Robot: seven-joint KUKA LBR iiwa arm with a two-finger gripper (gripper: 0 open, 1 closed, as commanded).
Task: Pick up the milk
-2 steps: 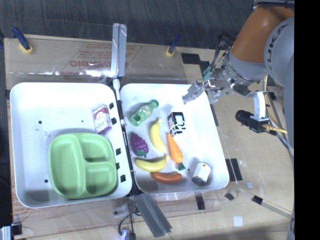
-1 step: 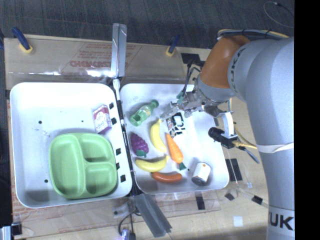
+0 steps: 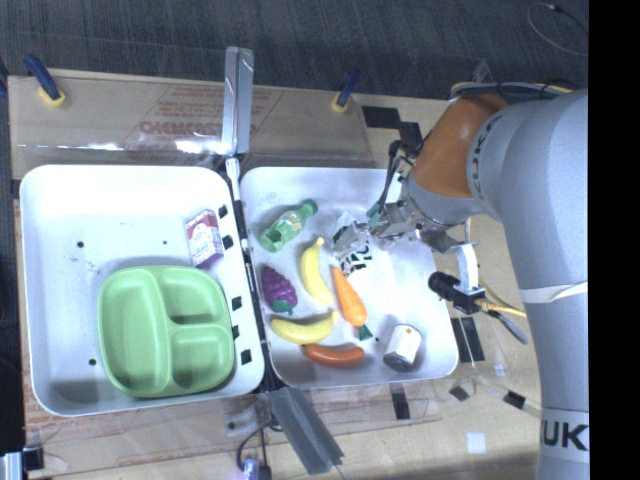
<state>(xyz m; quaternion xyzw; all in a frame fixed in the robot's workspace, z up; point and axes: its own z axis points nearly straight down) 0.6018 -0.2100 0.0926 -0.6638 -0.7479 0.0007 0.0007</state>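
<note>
Here the jaws (image 3: 352,236) hover over the half-hidden milk (image 3: 356,259) — their opening too blurred to tell.

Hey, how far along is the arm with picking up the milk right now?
Done: the arm has reached into the right bin, and its gripper sits right at the cow-patterned milk carton.
In hand: nothing visibly; the carton looks to be resting on the bin floor beside the carrot.
Left: a clear grasp and the lift.
</note>
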